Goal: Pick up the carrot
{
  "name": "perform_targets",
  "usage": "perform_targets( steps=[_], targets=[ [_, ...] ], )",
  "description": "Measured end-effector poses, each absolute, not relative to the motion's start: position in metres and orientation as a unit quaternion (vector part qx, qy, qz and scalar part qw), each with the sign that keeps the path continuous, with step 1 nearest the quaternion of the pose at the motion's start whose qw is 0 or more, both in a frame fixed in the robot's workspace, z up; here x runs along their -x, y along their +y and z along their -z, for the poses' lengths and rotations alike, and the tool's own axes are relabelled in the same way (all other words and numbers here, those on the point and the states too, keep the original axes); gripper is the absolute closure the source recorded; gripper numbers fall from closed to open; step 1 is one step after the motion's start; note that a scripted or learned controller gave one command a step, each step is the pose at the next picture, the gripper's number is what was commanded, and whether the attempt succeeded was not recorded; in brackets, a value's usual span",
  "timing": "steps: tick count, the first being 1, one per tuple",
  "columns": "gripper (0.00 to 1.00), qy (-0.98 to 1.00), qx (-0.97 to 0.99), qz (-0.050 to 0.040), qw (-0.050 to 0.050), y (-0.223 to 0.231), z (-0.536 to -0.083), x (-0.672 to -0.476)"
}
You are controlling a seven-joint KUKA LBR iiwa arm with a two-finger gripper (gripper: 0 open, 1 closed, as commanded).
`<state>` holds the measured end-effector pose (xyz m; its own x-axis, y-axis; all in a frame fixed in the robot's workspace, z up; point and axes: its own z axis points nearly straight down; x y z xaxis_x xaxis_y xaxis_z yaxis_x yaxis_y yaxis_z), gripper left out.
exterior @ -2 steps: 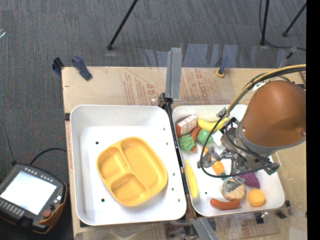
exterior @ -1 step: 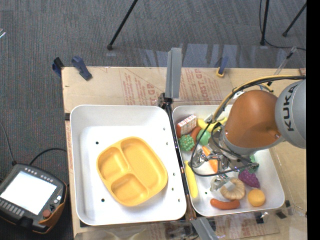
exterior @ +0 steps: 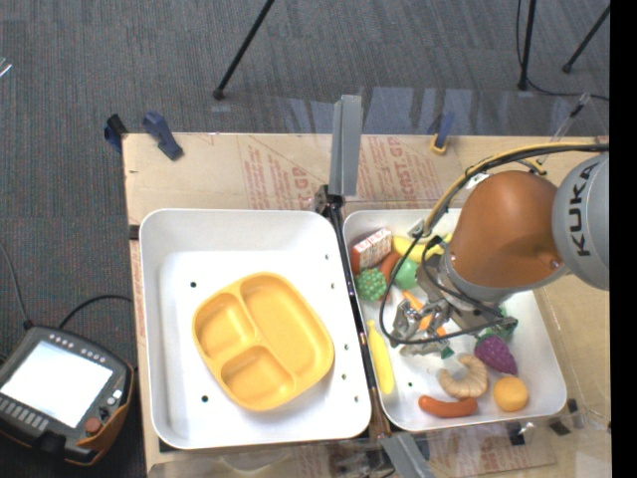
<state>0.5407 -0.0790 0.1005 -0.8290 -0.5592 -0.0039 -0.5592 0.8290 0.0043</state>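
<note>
My gripper [exterior: 418,323] is low in the right bin [exterior: 552,366], under the orange wrist band, among the toy foods. A short orange piece that looks like the carrot [exterior: 431,317] shows right at the gripper, mostly covered by it. A bit of green [exterior: 505,321] sticks out on the gripper's right side; whether it belongs to the carrot is unclear. Another orange item [exterior: 389,265] lies half hidden between the red-and-white box [exterior: 371,248] and the green pieces.
Around the gripper lie a green bumpy toy [exterior: 372,285], a yellow corn-like piece [exterior: 382,358], a shrimp [exterior: 465,376], purple grapes [exterior: 495,353], an orange fruit [exterior: 511,394] and a red sausage [exterior: 448,406]. The left bin [exterior: 164,257] holds a yellow divided plate [exterior: 262,339].
</note>
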Motion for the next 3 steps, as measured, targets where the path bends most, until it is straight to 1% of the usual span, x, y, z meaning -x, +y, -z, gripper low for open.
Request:
perform_targets(
  steps=[1,2,3],
  targets=[
    [1.00,0.900,0.435,-0.0005,0.002,-0.040,-0.189,-0.533],
    [1.00,0.916,0.402,0.0020,0.003,-0.113,-0.250,-0.502],
    [1.00,0.768,0.640,-0.0055,-0.001,-0.100,-0.107,-0.552]
  ],
)
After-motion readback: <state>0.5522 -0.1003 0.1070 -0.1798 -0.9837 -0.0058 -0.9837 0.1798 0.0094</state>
